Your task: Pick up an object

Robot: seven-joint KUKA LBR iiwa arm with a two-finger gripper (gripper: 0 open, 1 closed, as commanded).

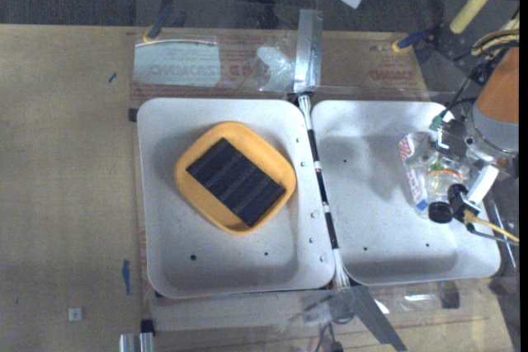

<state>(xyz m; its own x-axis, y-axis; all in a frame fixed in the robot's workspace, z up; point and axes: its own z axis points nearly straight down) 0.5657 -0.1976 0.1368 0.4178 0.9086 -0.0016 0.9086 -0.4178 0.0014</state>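
A crumpled clear packet (417,169) with red and white print lies at the right side of the right bin (371,235). My gripper (445,154) hangs right over the packet's right part, at the end of the grey arm with the orange band (503,95). The gripper's body hides part of the packet. A yellow rounded pad with a dark ribbed panel (235,177) lies in the middle of the left bin (165,260), far from the gripper.
The ridge between the two bins (318,177) runs down the middle. A metal bracket (308,53) and taped plastic (177,62) sit behind the bins. Bare wooden bench (66,177) lies to the left.
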